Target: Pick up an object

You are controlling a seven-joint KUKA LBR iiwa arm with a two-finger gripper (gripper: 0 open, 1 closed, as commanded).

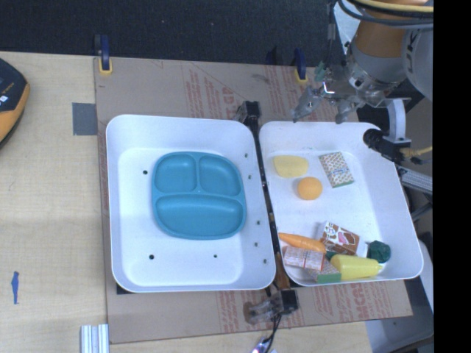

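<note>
Your end effector (324, 109) hangs open and empty above the right bin's (388, 197) far rim. The yellow piece (291, 166) and orange ball (309, 188) lie below it, nearer you.

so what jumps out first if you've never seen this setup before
The big blue divided plate in the middle of the left bin catches the eye first. Next, the toy food in the right bin: an orange ball mid-bin, a carrot near the front. The pincer hangs open over that bin's far edge.
</note>
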